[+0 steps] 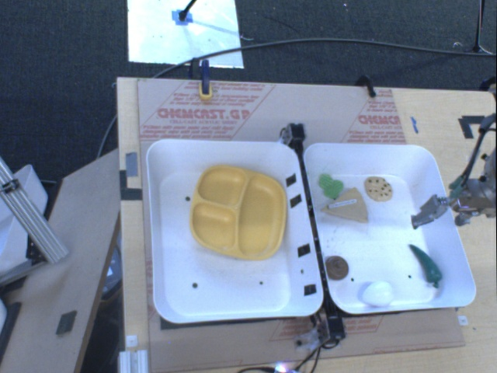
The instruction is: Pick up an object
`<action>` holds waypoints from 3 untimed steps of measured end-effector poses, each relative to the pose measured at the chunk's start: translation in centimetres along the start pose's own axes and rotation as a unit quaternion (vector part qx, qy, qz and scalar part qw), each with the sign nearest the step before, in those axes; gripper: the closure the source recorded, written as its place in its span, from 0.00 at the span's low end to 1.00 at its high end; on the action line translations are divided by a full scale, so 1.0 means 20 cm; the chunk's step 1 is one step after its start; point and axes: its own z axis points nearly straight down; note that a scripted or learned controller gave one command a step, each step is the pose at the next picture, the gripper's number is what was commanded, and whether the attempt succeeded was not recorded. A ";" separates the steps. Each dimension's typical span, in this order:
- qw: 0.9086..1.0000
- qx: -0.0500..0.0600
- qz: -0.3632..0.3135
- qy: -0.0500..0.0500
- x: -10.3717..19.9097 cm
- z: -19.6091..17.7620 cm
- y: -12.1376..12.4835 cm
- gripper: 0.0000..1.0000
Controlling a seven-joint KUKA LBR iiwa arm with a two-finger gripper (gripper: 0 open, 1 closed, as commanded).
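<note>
We see the tool [429, 210] at the right rim of the right bin [435, 163], reaching in from the edge, but we cannot tell how it is set, as it is too small and blurred. Nothing lies between its tips: the green pepper [426, 264] rests just below it, the cookie [378, 188] and the tan wedge [347, 207] with the green piece [331, 185] lie to its left, and the brown disc [336, 267] and white egg [377, 292] sit lower left. Farther left, the yellow divided plate [238, 210] lies in the left bin [175, 286] on the desk [132, 231].
</note>
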 end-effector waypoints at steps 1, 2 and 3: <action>1.000 -0.006 -0.002 -0.002 0.00 -0.03 0.01 0.00; 1.000 -0.004 -0.001 -0.001 0.05 0.20 0.02 0.00; 1.000 -0.004 -0.001 0.000 0.07 0.51 0.01 0.00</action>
